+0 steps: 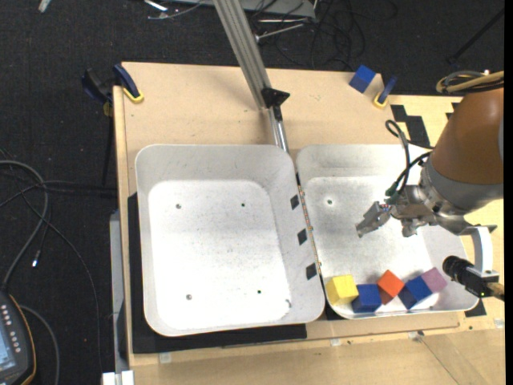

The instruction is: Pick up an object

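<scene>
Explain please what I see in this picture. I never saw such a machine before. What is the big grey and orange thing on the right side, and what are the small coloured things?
The grey and orange thing is a robot arm. The one camera sits above the bench and looks down at a slant. At the arm's tip is its end effector, the part meant for grasping; it hangs above the right bin, with nothing seen held in it. Two shallow white bins lie side by side on the wooden bench. At the near edge of the right bin sit small blocks: a yellow block, a blue block, an orange block, another blue block and a purple block. The left bin holds no blocks.
</scene>
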Tool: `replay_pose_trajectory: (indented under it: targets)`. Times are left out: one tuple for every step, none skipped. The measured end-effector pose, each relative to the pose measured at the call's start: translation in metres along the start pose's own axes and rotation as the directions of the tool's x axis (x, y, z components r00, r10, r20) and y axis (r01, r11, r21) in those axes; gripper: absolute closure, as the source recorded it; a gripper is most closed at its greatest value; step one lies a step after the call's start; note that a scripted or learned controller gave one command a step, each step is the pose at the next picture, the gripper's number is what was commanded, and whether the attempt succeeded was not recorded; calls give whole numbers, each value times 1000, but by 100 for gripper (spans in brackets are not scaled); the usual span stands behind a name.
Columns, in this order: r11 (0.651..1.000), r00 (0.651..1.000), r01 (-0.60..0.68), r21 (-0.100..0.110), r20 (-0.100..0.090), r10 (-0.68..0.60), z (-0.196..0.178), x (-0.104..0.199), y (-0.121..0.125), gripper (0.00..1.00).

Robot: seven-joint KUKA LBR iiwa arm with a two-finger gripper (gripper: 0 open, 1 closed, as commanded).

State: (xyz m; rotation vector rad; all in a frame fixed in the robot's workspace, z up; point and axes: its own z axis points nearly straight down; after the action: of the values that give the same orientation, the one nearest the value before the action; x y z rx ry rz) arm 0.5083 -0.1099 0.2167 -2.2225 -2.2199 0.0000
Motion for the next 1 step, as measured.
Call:
replay_pose_trajectory:
  targets:
    - [1000, 1000, 3, -10, 4, -3, -71, -26, 35, 0]
